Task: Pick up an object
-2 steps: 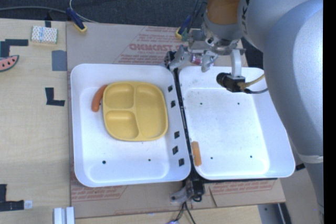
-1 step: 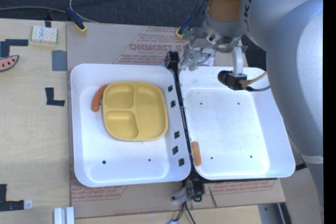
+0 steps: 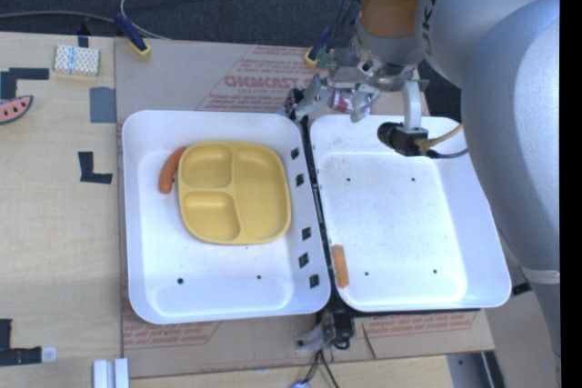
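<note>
- Grey KUKA arm with an orange band above the wrist (image 3: 473, 23): enters from the right side of the view and fills the upper right; its wrist hangs over the far edge of the bench, above the gap between the two bins.
- Two-finger gripper (image 3: 338, 97): sits at the far end of the divide between the bins, over the far left corner of the right bin; a small pinkish patch shows among the metal parts, too blurred to name; whether the tool is wide, narrow or holding something cannot be told from this view.
- Shallow white left bin (image 3: 145, 286): rectangular, with rounded corners; it touches the right bin along one long side.
- Yellow plastic plate with three compartments (image 3: 235, 193): lies flat in the far half of the left bin, slightly turned; all three compartments are bare.
- Small orange sausage-shaped object (image 3: 168, 171): lies in the left bin, just beside the left edge of the plate, apparently touching it; well apart from the gripper.
- Shallow white right bin (image 3: 473, 277): its floor is speckled with fine dark marks.
- Small orange carrot-like piece (image 3: 340, 265): lies in the right bin against its left wall, near the near corner; well apart from the gripper.
- Black cylindrical fitting with a cable (image 3: 405, 139): hangs below the wrist, over the far part of the right bin.
</note>
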Motion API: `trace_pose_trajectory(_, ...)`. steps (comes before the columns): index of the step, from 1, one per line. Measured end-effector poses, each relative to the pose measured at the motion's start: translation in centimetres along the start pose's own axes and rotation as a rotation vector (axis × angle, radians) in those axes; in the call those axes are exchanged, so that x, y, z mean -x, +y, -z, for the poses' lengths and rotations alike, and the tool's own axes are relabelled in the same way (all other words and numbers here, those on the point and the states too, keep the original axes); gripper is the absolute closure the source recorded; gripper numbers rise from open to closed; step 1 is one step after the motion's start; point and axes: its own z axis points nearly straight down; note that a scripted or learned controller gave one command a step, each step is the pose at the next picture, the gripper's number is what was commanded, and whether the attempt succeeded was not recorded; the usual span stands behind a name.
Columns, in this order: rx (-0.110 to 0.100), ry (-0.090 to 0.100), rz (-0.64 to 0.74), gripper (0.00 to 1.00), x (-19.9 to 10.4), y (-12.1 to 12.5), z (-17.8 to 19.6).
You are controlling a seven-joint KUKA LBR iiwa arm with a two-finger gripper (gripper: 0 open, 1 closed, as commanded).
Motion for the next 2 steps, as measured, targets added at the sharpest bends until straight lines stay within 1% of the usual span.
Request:
trace_pose_trajectory(1, -0.001, 0.001, 0.001, 1.0, -0.03, 0.0, 0.94)
trace_pose_trajectory(2, -0.001, 0.0, 0.001, 0.0, -0.01, 0.0, 0.93)
